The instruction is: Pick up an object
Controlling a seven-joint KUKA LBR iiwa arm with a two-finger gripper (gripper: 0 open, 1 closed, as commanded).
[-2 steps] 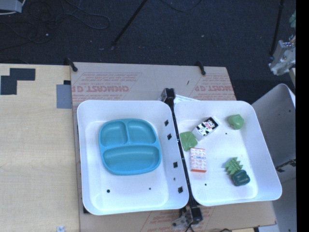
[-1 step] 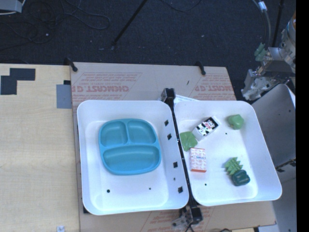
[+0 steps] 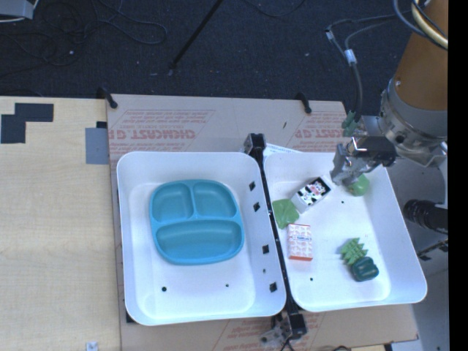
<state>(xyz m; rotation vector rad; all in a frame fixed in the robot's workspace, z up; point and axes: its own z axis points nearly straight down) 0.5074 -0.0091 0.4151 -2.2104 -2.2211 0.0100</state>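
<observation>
The right bin point(image 3: 395, 280) holds several small things: a black-and-white patterned box point(image 3: 311, 193), a light green piece point(image 3: 284, 213), a white and orange carton point(image 3: 299, 241), a green leafy toy point(image 3: 353, 251) with a dark teal piece point(image 3: 364, 270) beside it, and a round green object point(image 3: 359, 185) near the far right wall. My gripper point(image 3: 345, 172) hangs over the far part of this bin, just left of the round green object and right of the patterned box. Nothing shows between its fingers.
The left bin point(image 3: 139, 284) holds a blue divided plate point(image 3: 196, 221). A black divider point(image 3: 265, 225) runs between the bins. Both bins rest on cardboard point(image 3: 190, 126) on a wooden bench. Cables lie on the dark floor behind.
</observation>
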